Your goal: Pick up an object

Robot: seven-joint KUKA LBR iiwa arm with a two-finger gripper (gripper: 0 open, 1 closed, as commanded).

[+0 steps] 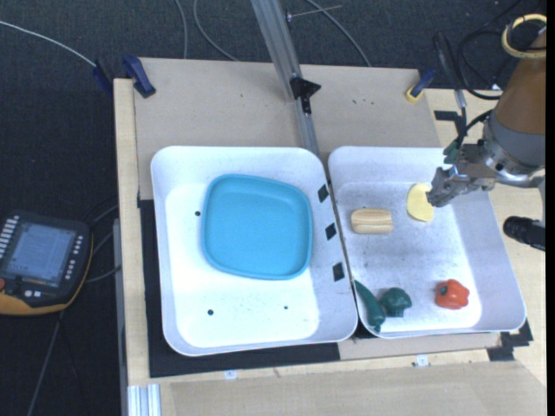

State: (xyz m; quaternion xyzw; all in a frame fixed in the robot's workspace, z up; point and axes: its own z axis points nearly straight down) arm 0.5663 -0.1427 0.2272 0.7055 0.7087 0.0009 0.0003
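In the right bin (pixel 486 232) lie a tan bread roll (pixel 371 221), a pale yellow piece (pixel 419 204), a red pepper (pixel 451 294) and a green vegetable (pixel 385 302). My gripper (pixel 440 192) hangs over the upper right part of that bin, its tip right beside the yellow piece and partly covering its right edge. Nothing shows as lifted off the bin floor.
The left bin (pixel 178 232) holds a large blue square plate (pixel 257 225). A metal pole (pixel 279 37) slants down to the gap between the bins. Blue and yellow clamps sit at the bench's back corners. A handheld pendant (pixel 39 261) lies off the bench at left.
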